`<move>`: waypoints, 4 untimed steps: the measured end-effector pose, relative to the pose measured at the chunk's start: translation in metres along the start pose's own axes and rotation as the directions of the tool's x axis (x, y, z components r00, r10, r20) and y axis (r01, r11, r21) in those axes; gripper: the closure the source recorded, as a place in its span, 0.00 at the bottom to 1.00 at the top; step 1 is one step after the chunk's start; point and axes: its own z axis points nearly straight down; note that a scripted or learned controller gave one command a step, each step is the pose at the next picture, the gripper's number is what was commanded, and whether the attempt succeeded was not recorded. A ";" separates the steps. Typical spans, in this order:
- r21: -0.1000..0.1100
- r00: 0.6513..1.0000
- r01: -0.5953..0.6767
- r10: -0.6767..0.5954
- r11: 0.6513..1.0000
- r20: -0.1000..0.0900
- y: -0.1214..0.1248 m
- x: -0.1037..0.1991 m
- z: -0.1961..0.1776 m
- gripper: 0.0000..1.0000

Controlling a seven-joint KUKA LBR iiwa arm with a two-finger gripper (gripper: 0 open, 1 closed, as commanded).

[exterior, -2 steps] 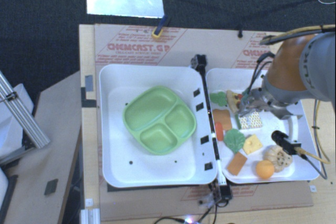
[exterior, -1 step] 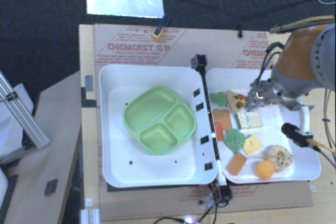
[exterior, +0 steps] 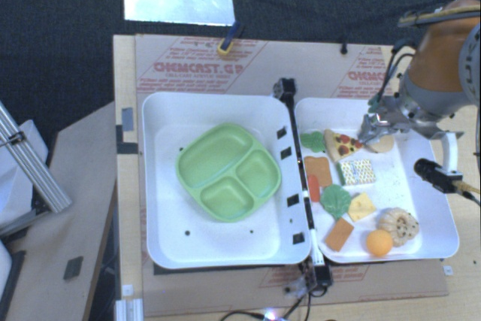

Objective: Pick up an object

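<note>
The gripper (exterior: 373,130) is low in the right bin (exterior: 443,218), near its far edge beside the pizza slice (exterior: 343,144); its opening cannot be told. Nothing looks lifted, so the pick remains.

- Protective sheet (exterior: 197,65) under the bins, upper left of frame: red print "CHEMCAST GP", big letters, reads right way up.
- Smaller red lines above and below that word: too fine to read.
- Same sheet, upper right of frame by the arm: same red logo (exterior: 368,75) again, printed at a slant, partly cut off by arm; "CHEMCAST" just about legible.
- Bottom edge of sheet, below right bin: more red print (exterior: 276,278), only a sliver showing, unreadable.
- No other legible txt, nos. or signs.
</note>
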 end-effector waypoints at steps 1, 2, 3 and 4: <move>0.002 1.000 0.000 0.000 1.000 -0.001 0.002 0.000 -0.029 1.00; 0.004 1.000 0.005 -0.005 1.000 -0.003 0.011 0.049 -0.037 1.00; 0.006 1.000 0.006 -0.006 1.000 -0.004 0.011 0.106 -0.037 1.00; 0.007 1.000 0.001 -0.001 1.000 -0.001 0.013 0.111 -0.024 1.00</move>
